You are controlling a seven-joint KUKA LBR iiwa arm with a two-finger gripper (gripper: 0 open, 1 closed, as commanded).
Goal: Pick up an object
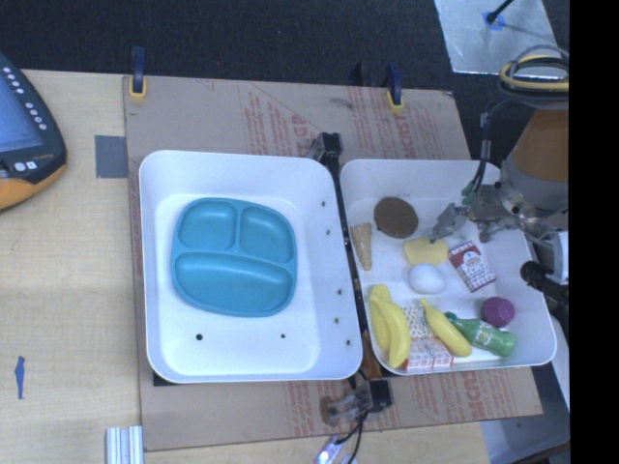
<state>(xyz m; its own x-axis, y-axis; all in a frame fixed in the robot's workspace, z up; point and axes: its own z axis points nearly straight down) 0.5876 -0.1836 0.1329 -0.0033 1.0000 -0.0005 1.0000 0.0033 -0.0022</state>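
The right bin (542,356) holds several small items. Among them are a brown round disc (395,217), a yellow block (426,251), a white egg (426,278), a red and white carton (472,265), a purple ball (497,310), a green bottle (486,334) and two bananas (389,325). My gripper (470,224) hovers over the bin's upper right part, just above the carton and right of the disc. Its fingers look spread, with nothing between them. The arm's orange band (544,143) rises behind it.
The left bin (155,346) holds a blue divided plate (234,257). A beige wedge (362,245) and a checked packet (422,344) lie in the right bin. A tablet-like device (24,133) sits at the bench's far left. Blue clamps (138,73) hold the cardboard at the back.
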